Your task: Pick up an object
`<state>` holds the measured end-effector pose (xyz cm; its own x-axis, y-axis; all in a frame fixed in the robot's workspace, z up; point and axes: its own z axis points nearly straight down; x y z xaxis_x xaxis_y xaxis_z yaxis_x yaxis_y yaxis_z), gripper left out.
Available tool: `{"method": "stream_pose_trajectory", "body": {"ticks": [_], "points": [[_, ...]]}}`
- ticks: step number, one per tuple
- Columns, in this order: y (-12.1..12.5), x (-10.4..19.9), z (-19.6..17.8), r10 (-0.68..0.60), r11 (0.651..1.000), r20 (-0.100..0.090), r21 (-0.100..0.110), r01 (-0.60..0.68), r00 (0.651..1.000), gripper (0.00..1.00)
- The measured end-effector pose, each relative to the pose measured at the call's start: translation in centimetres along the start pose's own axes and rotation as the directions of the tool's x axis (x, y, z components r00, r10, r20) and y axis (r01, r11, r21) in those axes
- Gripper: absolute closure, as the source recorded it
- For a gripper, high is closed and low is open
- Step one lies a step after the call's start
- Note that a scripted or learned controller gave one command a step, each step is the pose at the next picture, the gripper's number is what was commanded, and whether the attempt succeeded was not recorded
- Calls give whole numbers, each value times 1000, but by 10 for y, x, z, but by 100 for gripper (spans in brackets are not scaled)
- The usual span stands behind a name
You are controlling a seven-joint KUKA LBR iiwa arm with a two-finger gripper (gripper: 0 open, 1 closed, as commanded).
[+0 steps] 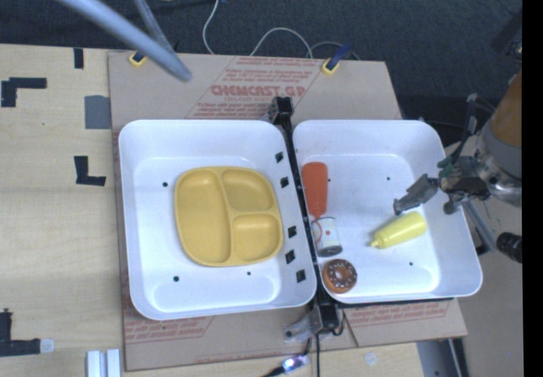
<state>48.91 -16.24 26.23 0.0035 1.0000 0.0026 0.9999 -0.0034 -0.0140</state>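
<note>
The right bin (424, 142) holds a yellow squeeze bottle (399, 231) lying on its side, an orange-red cylinder (315, 187) along the divider, a small white-and-grey can (327, 235) below it, and a chocolate donut (339, 276) at the front left corner. My gripper (427, 202) reaches in over the bin's right wall, just above and right of the yellow bottle. Its fingers (414, 195) stand apart and open, with nothing between them.
The left bin (144, 146) bears a yellow divided plate (227, 216). Black clips run down the divider (291, 197) between the bins. A grey pole (93, 10) crosses the top left. Cardboard (246, 91) lies under both bins.
</note>
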Motion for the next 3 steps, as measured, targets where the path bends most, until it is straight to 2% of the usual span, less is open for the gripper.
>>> {"method": "stream_pose_trajectory", "body": {"ticks": [1, 2, 3], "points": [[2, 1, -7, -4, 1000, 3, -13, 4, 1000, 0], [7, 0, 55, -4, 1000, 2, -11, 4, 1000, 0], [-3, -4, 112, -3, 1000, 1, -8, 3, 1000, 0]]}}
